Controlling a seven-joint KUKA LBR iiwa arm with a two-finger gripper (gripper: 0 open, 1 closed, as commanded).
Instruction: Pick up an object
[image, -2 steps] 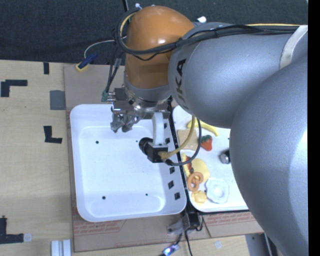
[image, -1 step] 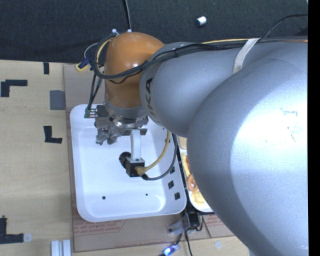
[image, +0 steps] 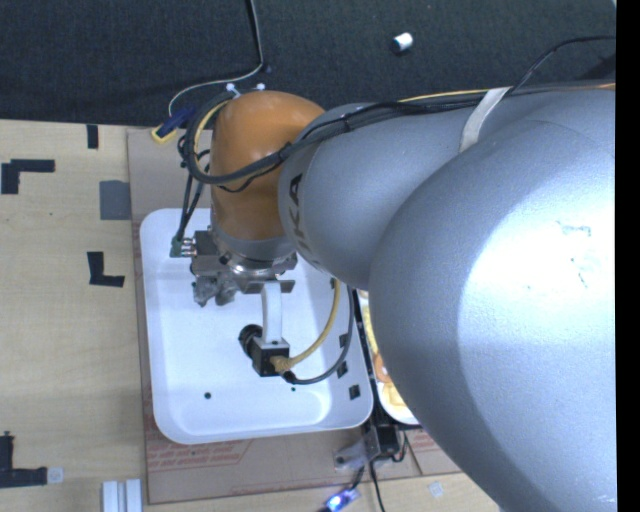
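Observation:
My gripper (image: 214, 292) hangs below the orange wrist band, low over the upper left part of the left white bin (image: 170, 330). I can make out no object between or under it from this angle. The big grey arm covers the right half of the view and hides most of the right bin. A sliver of something yellow-orange (image: 388, 396) peeks out beneath the arm at the right bin's near left edge.
Two tiny dark specks (image: 208, 395) lie on the left bin's floor near its front. Small black pieces (image: 352, 390) sit along that bin's right wall. Black tape marks (image: 103, 270) dot the wooden bench to the left.

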